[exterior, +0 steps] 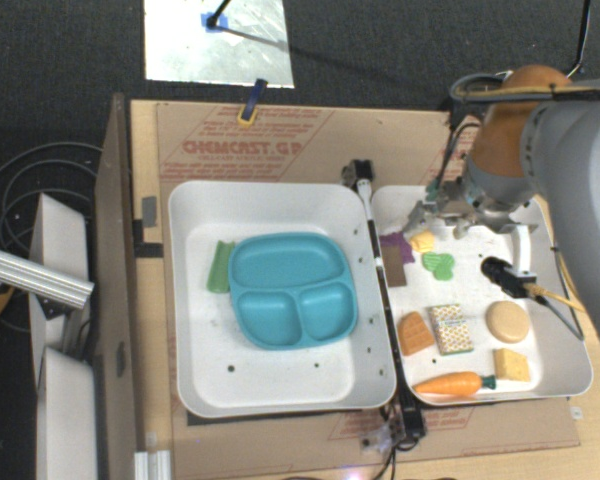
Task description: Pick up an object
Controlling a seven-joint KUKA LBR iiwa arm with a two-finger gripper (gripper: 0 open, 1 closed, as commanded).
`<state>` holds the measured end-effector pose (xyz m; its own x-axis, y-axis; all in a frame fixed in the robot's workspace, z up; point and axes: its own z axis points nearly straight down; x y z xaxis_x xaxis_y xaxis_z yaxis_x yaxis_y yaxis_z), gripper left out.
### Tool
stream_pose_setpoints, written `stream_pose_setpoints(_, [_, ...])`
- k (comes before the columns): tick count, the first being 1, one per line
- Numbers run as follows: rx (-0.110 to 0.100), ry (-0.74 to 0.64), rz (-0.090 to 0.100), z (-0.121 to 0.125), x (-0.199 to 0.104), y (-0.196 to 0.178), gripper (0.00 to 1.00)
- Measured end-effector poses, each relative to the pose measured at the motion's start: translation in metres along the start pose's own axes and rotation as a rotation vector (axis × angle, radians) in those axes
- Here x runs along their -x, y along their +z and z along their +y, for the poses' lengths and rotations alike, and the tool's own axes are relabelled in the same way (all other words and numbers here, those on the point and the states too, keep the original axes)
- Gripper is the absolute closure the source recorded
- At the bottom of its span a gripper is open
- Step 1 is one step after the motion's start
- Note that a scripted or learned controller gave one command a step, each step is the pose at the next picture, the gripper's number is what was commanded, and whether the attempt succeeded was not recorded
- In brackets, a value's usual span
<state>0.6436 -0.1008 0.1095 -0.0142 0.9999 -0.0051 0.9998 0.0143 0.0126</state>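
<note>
My gripper (441, 220) hangs low over the back left part of the right bin (570, 368). Just below and left of it lies a small yellow piece (421, 239), with a purple piece (403, 247) at its left. A green toy (439, 264) rests just in front of the gripper. Nothing shows between the gripper and these things that tells a hold. Nearer the front lie an orange bread piece (415, 333), a patterned cracker block (450, 328), a tan round bun (507, 321), a yellow cheese cube (512, 365) and a carrot (450, 384).
A brown flat block (393, 266) lies along the right bin's left wall. The left bin (195, 368) holds a blue divided tray (292, 288) and a green strip (218, 266) beside it. The grey arm (570, 178) covers the right bin's back right corner.
</note>
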Motion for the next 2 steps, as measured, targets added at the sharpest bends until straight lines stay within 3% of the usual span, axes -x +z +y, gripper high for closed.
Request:
stream_pose_setpoints(1, [-0.007,0.010,0.003,-0.013,-0.010,0.024,0.00])
stream_pose_setpoints(2, [-0.007,0.014,0.005,0.008,0.021,0.023,0.00])
